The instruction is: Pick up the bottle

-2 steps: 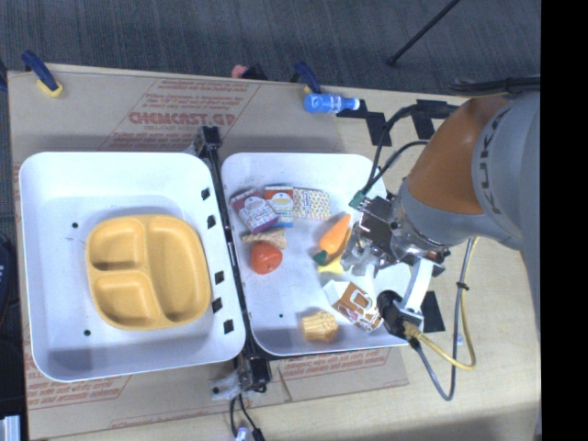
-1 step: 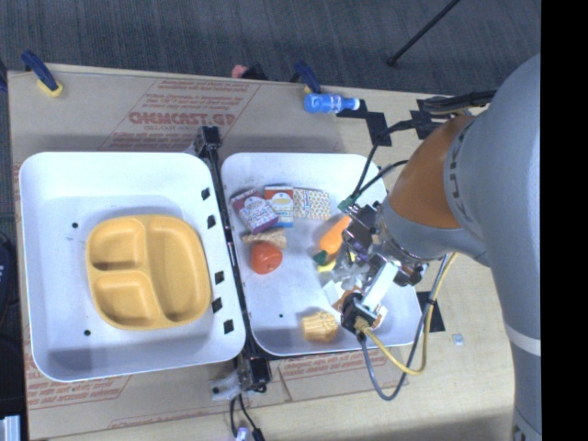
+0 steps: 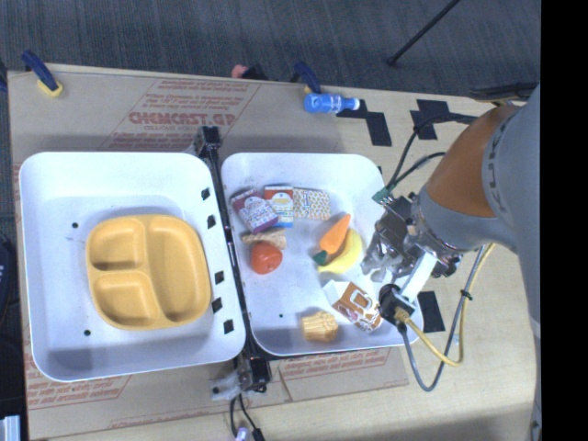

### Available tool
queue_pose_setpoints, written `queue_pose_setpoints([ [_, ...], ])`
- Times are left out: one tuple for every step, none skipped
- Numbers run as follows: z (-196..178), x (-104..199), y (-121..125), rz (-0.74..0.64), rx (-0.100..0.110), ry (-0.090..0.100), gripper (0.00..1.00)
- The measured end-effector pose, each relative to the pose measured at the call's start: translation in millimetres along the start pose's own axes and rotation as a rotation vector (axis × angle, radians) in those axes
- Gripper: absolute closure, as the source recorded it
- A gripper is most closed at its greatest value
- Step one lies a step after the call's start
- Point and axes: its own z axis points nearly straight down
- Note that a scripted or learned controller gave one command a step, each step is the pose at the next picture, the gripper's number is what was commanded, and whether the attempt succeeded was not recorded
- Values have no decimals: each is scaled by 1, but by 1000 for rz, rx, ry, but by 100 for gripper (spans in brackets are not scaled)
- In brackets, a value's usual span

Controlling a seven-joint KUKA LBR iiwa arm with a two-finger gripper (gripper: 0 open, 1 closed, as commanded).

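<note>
two shallow white bins sit side by side on the cardboard-covered worktop (image 3: 303,389). the left bin (image 3: 46,246) holds one thing: a yellow tray (image 3: 147,269) with three compartments, lying flat near the bin's middle. the right bin (image 3: 303,168) holds a scatter of small items. along its upper part lie three packets close together: one dark red packet (image 3: 256,213), one red and white packet (image 3: 279,202) and one patterned packet (image 3: 312,204), the middle one touching both neighbours. below them sits one red tomato (image 3: 266,258), with a pale bit just above it that is too small to name. further right, one orange carrot (image 3: 334,233) lies tilted against one yellow banana (image 3: 344,257). near the lower edge there is one tan waffle-like piece (image 3: 320,325) and, just right of it, one orange and white snack packet (image 3: 357,307).

the bottle (image 3: 330,104), blue with a pale cap end, lies on its side outside both bins, on the worktop just above the right bin's upper edge and well apart from the arm. two blue clamps (image 3: 41,73) grip the board's far edge, one at the left and one near the bottle.

the grey arm (image 3: 496,186) reaches in over the right bin's right rim. its pincer (image 3: 386,266) hangs at that rim, beside the banana and above the snack packet; whether its fingers are apart or together cannot be told. a yellow cable (image 3: 441,355) loops below it.
</note>
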Motion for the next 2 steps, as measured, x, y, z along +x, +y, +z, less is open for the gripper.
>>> queue_pose_setpoints([
  [20,25,-24,394,4,-1,100],
  [9,21,-21,570,0,-1,100],
])
